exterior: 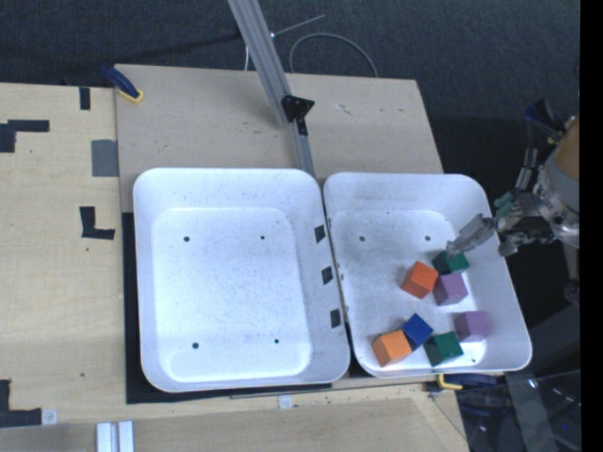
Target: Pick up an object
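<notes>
Blocks lie in the right bin (pixel 396 196), gripper (pixel 466 238) poised over them.
Left bin (pixel 226 182) beside it; orange cube (pixel 419 279) central; the jaws' state I cannot tell; finger tip just above the green cube (pixel 453 262).

- Two bins (pixel 141 196) side by side on the counter (pixel 188 111)
- Blocks (pixel 420 279) clustered in right bin's near right part
- Claw (pixel 462 243) just behind them
</notes>
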`<control>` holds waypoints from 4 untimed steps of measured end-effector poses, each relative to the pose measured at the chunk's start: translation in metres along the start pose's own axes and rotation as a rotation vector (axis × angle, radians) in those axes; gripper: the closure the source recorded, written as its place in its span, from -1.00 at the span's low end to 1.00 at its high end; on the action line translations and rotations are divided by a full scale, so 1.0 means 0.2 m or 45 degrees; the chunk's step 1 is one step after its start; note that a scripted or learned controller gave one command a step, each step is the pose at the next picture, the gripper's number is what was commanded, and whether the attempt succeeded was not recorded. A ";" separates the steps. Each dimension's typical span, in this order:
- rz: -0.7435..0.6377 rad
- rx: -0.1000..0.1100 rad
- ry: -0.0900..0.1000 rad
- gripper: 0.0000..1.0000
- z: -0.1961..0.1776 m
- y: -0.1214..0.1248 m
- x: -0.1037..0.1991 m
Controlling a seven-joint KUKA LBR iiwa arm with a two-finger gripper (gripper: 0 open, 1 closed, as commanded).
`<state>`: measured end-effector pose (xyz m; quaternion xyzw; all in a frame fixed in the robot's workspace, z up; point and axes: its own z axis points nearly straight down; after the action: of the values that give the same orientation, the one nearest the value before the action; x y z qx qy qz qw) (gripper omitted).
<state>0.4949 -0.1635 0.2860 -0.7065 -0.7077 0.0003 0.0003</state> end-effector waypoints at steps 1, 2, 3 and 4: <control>0.001 -0.012 -0.005 -1.00 -0.94 -0.06 -0.14; -0.008 -0.013 -0.002 -1.00 -1.31 -0.02 0.19; -0.007 -0.002 0.000 -1.00 -1.28 0.16 0.45; -0.006 -0.001 0.000 -1.00 -1.28 0.28 0.69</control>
<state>0.5499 -0.0257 0.5419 -0.7049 -0.7093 0.0001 0.0002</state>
